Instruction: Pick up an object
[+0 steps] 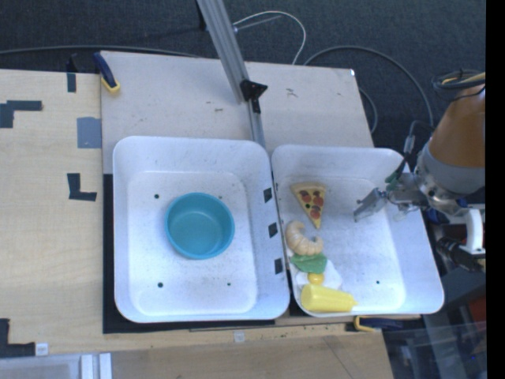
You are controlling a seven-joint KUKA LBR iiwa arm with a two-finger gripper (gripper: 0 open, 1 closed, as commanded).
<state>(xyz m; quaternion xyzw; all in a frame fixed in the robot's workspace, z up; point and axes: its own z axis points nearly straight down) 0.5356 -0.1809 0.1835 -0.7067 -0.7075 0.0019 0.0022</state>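
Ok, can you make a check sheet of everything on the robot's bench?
Surface: two white bins, left bin and right bin, on a pale bench.
Job's things: pizza slice, croissant, green piece, yellow piece along the right bin's left side.
Clutter: blue bowl in the left bin.
Grippers: gripper above the right bin, holding nothing.
Cables: white cable and dark cable on the dark floor.
Surroundings: metal pole, clamp.

Single fixed camera above the bench (197, 93), looking down at a slant on both white bins (130, 235); arm (461, 144) enters from right.
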